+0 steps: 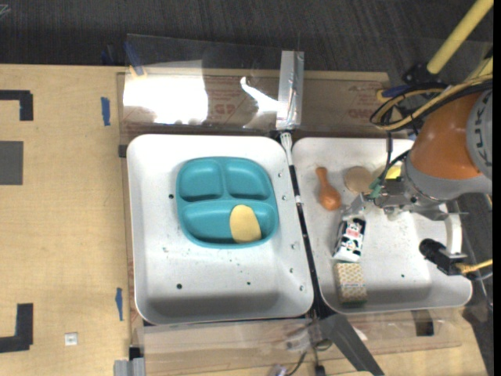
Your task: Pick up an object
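The right bin (407, 280) holds three things. An orange-brown pin-shaped piece (326, 190) lies near its left wall. Just to the right of that piece sits a tan rounded lump (357, 178). Below them lies a small black-and-white carton (350, 240), its tan end pointing to the front. My gripper (368, 201) hangs low over this bin, just right of the tan lump and above the carton's top end. I see nothing between its tips. A teal divided plate (205, 190) rests in the left bin (156, 272), with a yellow oval object (245, 224) in its front compartment.
The grey arm with its orange band (442, 143) covers the right bin's far right side. A ridge (299, 225) divides the two bins. Clear plastic sheeting and a taped post (290, 92) stand behind the bins.
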{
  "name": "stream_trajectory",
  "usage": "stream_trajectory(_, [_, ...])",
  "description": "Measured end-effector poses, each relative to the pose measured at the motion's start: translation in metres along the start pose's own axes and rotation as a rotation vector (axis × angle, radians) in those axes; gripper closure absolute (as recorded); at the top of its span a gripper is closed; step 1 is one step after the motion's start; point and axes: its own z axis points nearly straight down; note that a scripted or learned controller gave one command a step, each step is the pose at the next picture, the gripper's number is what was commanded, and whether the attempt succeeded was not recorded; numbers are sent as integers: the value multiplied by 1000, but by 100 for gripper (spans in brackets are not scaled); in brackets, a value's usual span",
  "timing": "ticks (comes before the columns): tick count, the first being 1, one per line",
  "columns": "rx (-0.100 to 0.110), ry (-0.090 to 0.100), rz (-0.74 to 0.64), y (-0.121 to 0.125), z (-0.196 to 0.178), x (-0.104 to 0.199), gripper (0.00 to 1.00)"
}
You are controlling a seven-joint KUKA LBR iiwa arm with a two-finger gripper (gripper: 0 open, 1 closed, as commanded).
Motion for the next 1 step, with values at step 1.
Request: stream_trajectory(1, [17, 1, -47, 56, 30, 18, 0])
